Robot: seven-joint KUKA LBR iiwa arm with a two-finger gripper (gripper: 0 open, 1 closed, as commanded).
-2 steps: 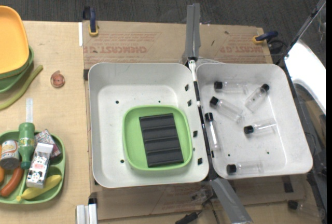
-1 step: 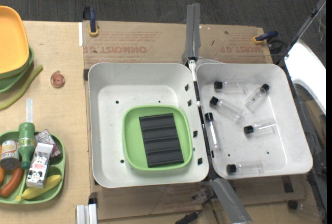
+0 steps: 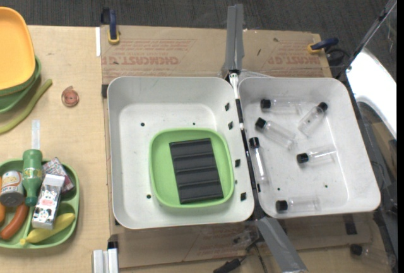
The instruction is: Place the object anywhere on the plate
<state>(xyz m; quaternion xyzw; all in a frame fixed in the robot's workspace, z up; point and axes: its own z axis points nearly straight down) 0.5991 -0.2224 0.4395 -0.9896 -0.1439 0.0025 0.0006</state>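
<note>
A green square plate (image 3: 160, 170) lies in the left white bin (image 3: 126, 139), and a dark grey ribbed block (image 3: 196, 170) rests in its middle. The right white bin (image 3: 353, 158) holds several clear plastic vials with black caps, among them one near the bin's back (image 3: 314, 115), one towards the middle (image 3: 274, 132), one at the right (image 3: 315, 156) and one by the front wall (image 3: 297, 205). Another vial (image 3: 256, 158) lies along the divider between the two bins.
A brown cardboard sheet (image 3: 164, 54) lies under both bins, held by clamps (image 3: 111, 25) at the back. On the bench at the left stand stacked yellow and green plates (image 3: 16, 57) and a green tray of toy food (image 3: 38, 208).
</note>
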